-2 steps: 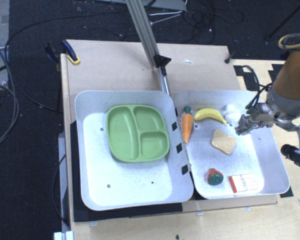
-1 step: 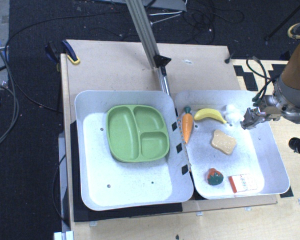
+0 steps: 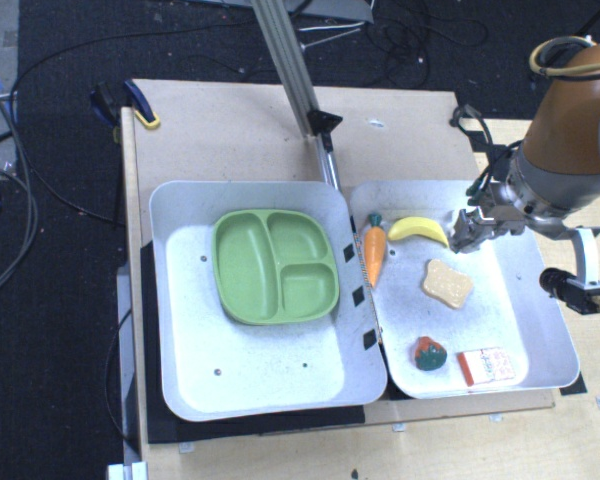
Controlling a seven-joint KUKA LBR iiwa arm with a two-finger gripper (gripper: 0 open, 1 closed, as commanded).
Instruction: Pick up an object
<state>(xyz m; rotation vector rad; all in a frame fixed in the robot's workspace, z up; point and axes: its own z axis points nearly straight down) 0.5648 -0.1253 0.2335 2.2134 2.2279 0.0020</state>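
Camera view looks down on two white bins set edge to edge. A green divided plate (image 3: 277,266) lies in the left bin (image 3: 180,368). The right bin (image 3: 540,298) holds the loose things to pick from: a carrot (image 3: 374,251) lies along the bin's left wall, a banana (image 3: 418,230) just beside it, and a slice of bread (image 3: 447,284) near the middle. A small red and green toy (image 3: 430,354) and a red and white box (image 3: 491,366) lie toward the near edge.

The gripper (image 3: 470,230) hangs low at the banana's right end — seemingly placed for a grab there, since the banana is the nearest item. At this slant I cannot tell whether it is spread or closed, and nothing shows in its grip. The banana looks to rest on the bin floor, so the pick does not look made yet — any of the five things would serve.
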